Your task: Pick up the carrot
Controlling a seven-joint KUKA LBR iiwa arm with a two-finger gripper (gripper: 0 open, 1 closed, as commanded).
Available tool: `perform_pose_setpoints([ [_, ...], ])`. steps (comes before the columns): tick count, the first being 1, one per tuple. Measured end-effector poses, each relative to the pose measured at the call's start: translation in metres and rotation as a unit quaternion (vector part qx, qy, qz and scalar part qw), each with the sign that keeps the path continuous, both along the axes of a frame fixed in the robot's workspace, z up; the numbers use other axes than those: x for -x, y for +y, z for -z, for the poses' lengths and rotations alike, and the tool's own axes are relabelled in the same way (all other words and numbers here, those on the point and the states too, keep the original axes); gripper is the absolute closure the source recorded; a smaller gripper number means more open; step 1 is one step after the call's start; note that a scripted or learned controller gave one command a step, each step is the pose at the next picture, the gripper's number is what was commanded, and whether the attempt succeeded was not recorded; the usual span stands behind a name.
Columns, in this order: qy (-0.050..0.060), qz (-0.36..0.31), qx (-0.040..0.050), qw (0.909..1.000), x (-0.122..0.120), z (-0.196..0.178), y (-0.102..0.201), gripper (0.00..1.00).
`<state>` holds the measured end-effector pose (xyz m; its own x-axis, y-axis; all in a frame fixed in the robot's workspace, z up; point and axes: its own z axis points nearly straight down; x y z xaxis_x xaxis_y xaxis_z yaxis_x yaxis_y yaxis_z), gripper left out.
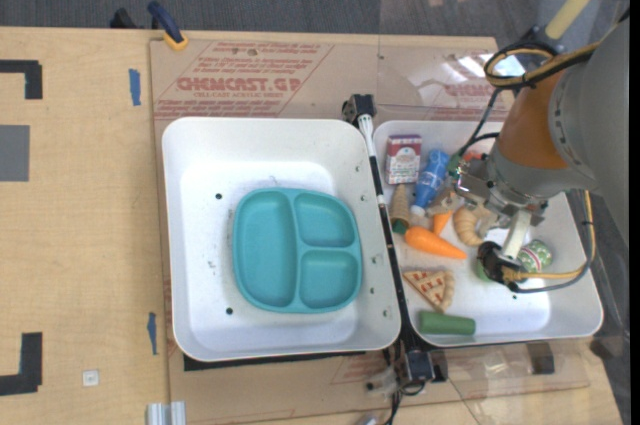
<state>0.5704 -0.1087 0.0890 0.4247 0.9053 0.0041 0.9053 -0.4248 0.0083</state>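
Overhead and at a slant, the camera view shows a grey arm reaching in from the right over the right white bin [575,313] on the tabletop. Its tool [480,201] is over the bin's middle; whether it is spread or pressed together cannot be told. The carrot [436,244] lies on the bin floor near the tool, down and to its left, not in its grasp. A tan bread-like piece [467,227] sits between them. Up-left of the tool is a blue bottle [432,175]. Farther down-left lies a pizza slice [430,288]. Well left, the left white bin [190,243] holds a teal divided plate [297,250].
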Motion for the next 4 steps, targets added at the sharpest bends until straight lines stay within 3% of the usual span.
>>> perform_pose_setpoints([
  [1, 0.0, 0.2, -0.0014, 0.9798, 0.027, 0.0, 0.009, 0.0],
  [2, -0.001, 0.198, -0.0011, 0.9801, 0.025, -0.012, 0.009, 1.0],
  [3, 0.0, 0.198, -0.0009, 0.9801, 0.026, -0.011, 0.009, 0.0],
  [4, 0.0, 0.197, -0.0007, 0.9803, 0.026, -0.02, 0.009, 1.0],
])
